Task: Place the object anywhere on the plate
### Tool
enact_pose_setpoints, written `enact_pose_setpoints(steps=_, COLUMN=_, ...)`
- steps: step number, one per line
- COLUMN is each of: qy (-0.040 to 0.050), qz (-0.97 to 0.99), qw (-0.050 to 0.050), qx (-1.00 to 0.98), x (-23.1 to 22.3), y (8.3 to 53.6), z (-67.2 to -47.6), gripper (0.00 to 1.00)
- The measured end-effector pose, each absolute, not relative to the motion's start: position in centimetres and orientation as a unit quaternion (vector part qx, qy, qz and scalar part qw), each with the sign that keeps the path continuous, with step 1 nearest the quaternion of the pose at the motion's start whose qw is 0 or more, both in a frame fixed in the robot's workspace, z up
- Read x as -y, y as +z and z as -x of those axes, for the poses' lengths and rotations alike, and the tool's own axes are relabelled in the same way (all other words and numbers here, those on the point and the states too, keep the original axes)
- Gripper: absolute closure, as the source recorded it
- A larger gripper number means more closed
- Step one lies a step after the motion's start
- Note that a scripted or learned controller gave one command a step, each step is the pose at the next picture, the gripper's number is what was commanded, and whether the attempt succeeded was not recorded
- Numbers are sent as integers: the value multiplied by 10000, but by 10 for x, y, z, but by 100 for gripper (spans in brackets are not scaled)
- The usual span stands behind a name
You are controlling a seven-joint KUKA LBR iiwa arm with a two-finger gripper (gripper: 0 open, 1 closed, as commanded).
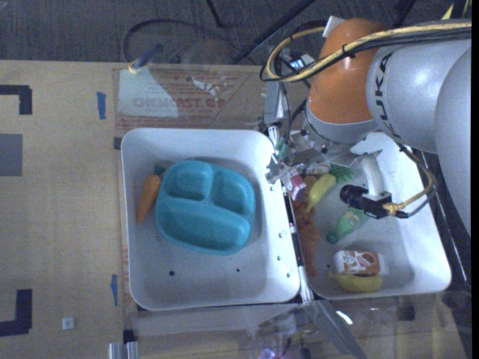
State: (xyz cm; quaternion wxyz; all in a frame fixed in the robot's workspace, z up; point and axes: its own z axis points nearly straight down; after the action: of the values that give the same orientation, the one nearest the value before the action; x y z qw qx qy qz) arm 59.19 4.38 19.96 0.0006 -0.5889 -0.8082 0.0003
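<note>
Lying diagonally in right bin [419, 268], yellow corn [320, 191], tip toward lower-left, pincer [293, 172] beside it, opening unclear

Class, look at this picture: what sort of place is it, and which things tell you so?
Probably a robot lab or test bench. A big grey arm reaches over two white bins, toy food such as a carrot lies beside a blue plate, and blue tape marks dot the bench.

Arm [419, 88]: smooth, rounded light-grey casing with dark lettering on its side. Band [346, 69]: glossy orange dome above the wrist. Cables [352, 43]: yellow and black, bundled, looping across the orange band and along the casing. Wrist mount [318, 144]: metal plates and brackets, silver-grey. Black fitting [367, 198] with a thin yellow lead.
</note>
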Motion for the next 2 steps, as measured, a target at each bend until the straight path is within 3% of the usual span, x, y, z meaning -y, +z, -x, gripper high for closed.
enact_pose_setpoints(steps=1, qy=-3, qz=6609, qw=-11, qx=7504, x=-39, y=185, z=-630, gripper=100)
enact_pose_setpoints(steps=2, qy=1, qz=4611, qw=5, qx=8873, x=-104, y=170, z=-613, gripper=100)
